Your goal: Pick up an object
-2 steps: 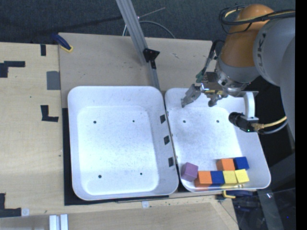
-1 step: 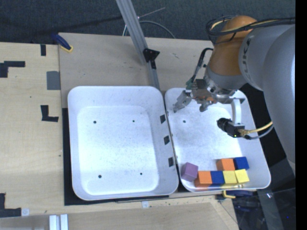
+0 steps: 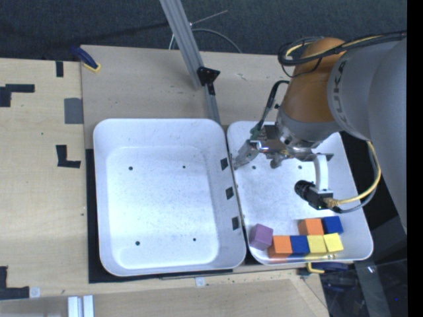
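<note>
Several small blocks lie along the near edge of the right bin (image 3: 357, 197): a purple block (image 3: 262, 235), an orange block (image 3: 282, 244), a blue block (image 3: 299, 244), a yellow block (image 3: 317, 244) and a few more behind them. My gripper (image 3: 259, 157) hangs over the far left part of that bin, well away from the blocks. Its fingers (image 3: 243, 154) are spread open with nothing between them.
The left bin (image 3: 106, 144) stands beside the right one, and their rims meet in the middle. A grey pole (image 3: 182, 28) slants down to the bench behind the bins. The arm's body and a black cable fitting (image 3: 310, 193) cover the right bin's middle.
</note>
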`<state>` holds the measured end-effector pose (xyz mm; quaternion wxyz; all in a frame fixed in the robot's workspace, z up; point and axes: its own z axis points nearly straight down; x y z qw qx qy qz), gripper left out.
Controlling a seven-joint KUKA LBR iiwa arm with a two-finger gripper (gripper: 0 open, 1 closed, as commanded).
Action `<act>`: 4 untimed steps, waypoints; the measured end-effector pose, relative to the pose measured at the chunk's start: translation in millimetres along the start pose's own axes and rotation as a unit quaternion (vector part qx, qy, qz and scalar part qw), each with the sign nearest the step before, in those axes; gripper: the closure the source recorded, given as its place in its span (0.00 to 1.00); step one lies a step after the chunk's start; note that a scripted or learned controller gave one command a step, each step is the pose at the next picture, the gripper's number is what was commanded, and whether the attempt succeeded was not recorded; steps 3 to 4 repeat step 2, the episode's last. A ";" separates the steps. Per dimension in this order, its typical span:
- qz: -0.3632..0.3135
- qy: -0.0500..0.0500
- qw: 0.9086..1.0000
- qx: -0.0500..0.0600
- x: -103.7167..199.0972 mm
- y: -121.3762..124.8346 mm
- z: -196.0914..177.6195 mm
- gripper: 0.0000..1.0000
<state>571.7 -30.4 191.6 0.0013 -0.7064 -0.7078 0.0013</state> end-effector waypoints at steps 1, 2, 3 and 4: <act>0.000 0.000 1.000 0.000 17.4 -14.7 0.1 0.00; -0.004 0.002 1.000 0.000 94.9 -23.5 0.3 0.00; -0.004 0.002 1.000 0.000 94.9 -23.5 0.3 0.00; -0.004 0.002 1.000 0.000 94.9 -23.5 0.3 0.00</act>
